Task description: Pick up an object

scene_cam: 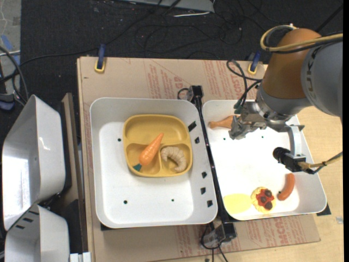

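Observation:
My gripper hangs low over the back left corner of the right bin. Just to its left an orange, tapered food piece lies on the bin floor, touching or nearly touching the gripper's tip. Along the bin's front lie a reddish sausage, a small tart with dark berries and a flat yellow slice. The left bin bears a yellow divided plate with an orange carrot and a pale shrimp in it.
A black clamp with cables juts from the arm over the right bin's middle right. A black divider strip runs between the bins. White containers stand off the bench at the left.

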`<state>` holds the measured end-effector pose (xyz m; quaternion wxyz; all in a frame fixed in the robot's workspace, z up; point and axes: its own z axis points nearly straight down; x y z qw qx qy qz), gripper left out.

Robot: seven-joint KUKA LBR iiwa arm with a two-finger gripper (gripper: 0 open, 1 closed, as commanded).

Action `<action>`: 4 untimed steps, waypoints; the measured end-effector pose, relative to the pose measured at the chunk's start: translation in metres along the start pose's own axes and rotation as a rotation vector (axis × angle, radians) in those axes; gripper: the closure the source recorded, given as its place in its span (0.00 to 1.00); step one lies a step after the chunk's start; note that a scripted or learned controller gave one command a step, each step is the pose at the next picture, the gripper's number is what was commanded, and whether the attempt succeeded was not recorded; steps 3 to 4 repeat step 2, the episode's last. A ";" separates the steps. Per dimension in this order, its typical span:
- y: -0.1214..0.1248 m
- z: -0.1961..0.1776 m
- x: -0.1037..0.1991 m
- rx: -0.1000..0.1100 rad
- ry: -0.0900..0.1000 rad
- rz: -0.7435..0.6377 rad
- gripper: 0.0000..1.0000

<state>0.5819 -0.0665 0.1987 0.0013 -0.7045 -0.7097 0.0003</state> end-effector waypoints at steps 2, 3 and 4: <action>-0.031 -0.012 0.113 0.000 0.000 -0.001 1.00; -0.031 -0.012 0.113 0.000 0.000 -0.001 1.00; -0.031 -0.012 0.113 0.000 0.000 -0.001 1.00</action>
